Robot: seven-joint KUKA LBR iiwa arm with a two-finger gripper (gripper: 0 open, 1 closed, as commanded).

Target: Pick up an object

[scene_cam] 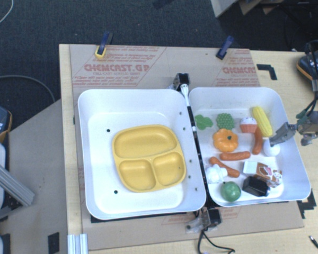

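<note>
— Where's your claw (282, 134)?
— Over the right bin's (292, 121) right edge; whether it's open or closed, I cannot tell.
— And the corn (262, 120)?
— Inside that bin, near its far right corner.

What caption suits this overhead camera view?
Gripper at the right bin of toy food; yellow divided plate in the left bin.

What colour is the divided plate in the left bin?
Yellow. The divided plate shows best in the camera view, lying in the left bin.
</note>
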